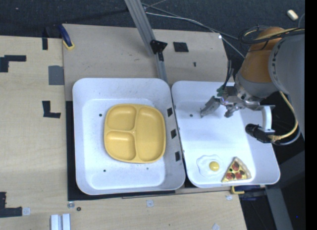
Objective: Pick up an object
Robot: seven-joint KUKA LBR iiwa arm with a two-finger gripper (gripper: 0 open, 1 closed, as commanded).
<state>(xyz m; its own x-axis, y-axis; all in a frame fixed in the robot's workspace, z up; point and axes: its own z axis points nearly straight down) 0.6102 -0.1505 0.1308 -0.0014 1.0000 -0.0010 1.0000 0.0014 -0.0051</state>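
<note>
Fried egg, pizza slice, near corner, well apart from fingers

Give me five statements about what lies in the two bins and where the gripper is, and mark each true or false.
1. The yellow divided plate lies in the left bin. True.
2. The fried egg toy sits on the plate. False: it lies in the right bin, near the front.
3. The pizza slice toy lies beside the egg. True.
4. The gripper holds the pizza slice. False: nothing is between its fingers.
5. The gripper is over the right bin. True.
</note>
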